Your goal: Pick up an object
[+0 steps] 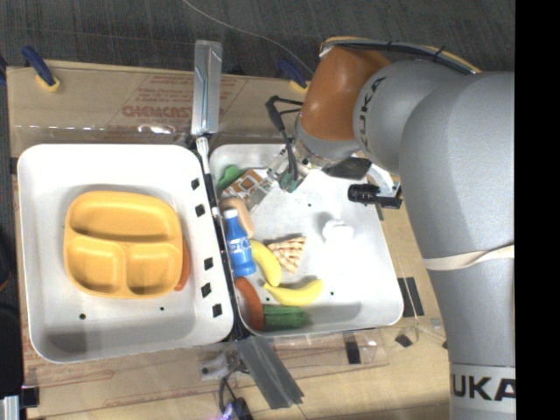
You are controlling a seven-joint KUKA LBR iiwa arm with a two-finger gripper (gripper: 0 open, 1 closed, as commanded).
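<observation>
Yellow banana (289,289): near-left of right bin (372,274), crowded among toys.
Gripper (289,175): far-left, low; jaw state unreadable.
Left bin (39,234): holds tray (122,241).

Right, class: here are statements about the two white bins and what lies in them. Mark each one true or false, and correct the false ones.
1. The yellow tray lies in the left bin. True.
2. The banana lies in the left bin. False: it lies in the right bin.
3. The blue bottle lies by the right bin's left wall. True.
4. The gripper is over the yellow tray. False: it is over the right bin's far end.
5. The tray has one single compartment. False: it has several.
</observation>
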